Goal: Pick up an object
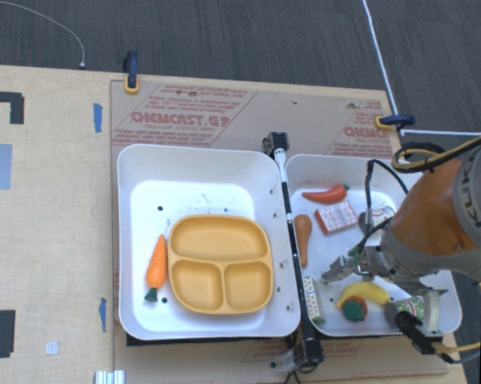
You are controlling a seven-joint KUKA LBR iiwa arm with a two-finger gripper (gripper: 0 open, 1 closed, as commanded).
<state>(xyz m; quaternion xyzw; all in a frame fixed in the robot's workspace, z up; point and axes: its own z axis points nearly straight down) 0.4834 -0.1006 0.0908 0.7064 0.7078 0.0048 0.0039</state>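
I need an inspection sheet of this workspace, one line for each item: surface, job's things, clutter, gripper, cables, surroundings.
Surface: wooden bench bearing a left bin and a right bin.
Job's things: in the right bin, red pepper, red packet, brown piece, banana, red-green ball.
Clutter: in the left bin, yellow divided tray with carrot beside it.
Gripper: gripper low above the banana; finger state unclear.
Cables: yellow and black cables on the arm; white cable on the floor.
Surroundings: dark carpet.
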